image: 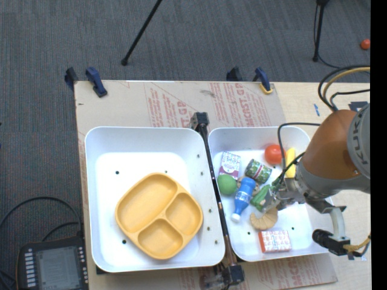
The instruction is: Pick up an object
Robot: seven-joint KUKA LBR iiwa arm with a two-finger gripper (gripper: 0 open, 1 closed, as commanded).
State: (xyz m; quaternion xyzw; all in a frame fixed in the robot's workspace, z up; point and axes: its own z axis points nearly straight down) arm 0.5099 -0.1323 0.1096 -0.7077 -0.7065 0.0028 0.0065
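arm over the right bin, tool down among the clutter

the left bin [97,162] with its yellow plate [158,215] sits well left of the tool [277,193]; in the right bin [302,249], a blue bottle [243,197] lies just left, a green can [259,170] above, a cookie [263,220] just below; tool's grip: cannot tell.

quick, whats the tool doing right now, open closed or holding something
Tool: down in the right bin among the clutter, beside the green packet and the round cookie; whether it is open, closed or holding anything cannot be told.
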